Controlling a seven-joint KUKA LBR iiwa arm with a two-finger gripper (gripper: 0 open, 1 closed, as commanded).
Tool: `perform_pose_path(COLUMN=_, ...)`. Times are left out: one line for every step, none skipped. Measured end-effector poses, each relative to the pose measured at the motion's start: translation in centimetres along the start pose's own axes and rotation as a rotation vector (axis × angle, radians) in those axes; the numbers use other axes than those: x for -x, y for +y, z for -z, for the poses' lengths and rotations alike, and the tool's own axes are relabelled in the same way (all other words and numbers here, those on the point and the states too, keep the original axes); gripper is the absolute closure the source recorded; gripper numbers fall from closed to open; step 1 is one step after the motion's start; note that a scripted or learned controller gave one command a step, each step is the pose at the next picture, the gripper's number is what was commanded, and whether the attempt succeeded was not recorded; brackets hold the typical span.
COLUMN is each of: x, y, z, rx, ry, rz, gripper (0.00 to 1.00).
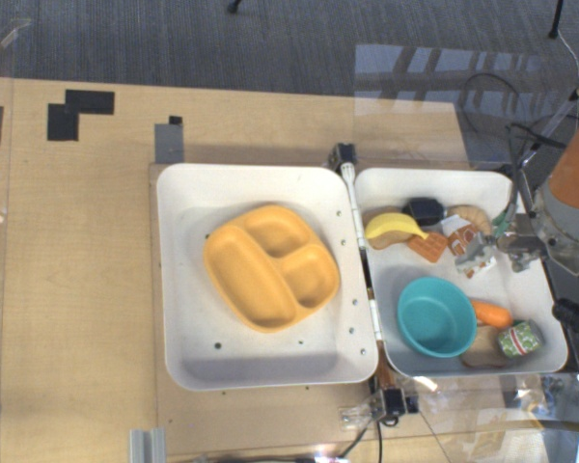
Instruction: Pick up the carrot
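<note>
The carrot (pixel 492 313) is a short orange piece lying in the right bin (pixel 550 360), against the right side of a teal bowl (pixel 436 317). My gripper (pixel 476 250) hangs over the middle of that bin. In the view it is above and slightly left of the carrot, and clearly apart from it. Nothing shows held in the gripper. The grey arm with its orange band (pixel 574 172) comes in from the right edge.
A banana (pixel 394 227), a black object (pixel 425 208) and a brown waffle-like piece (pixel 428 249) lie at the back of the right bin. A green patterned item (pixel 519 340) sits just below the carrot. In the left bin (pixel 183 355) rests a yellow divided plate (pixel 270 266).
</note>
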State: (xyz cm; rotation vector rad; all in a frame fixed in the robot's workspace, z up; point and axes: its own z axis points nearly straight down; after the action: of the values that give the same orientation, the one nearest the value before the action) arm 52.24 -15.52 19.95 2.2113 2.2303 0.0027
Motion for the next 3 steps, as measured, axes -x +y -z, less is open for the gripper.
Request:
perform_pose_path(x=4.6, y=-3.0, z=-10.5, rx=0.006, ry=-0.002, rz=0.173, gripper=0.0)
perform_pose_path(x=4.5, y=-2.7, z=-9.2, rx=0.013, ry=-0.002, rz=0.175, gripper=1.0)
perform_pose_path(x=-4.8, y=-0.6, z=-10.4, rx=0.03, ry=-0.033, rz=0.277, gripper=1.0)
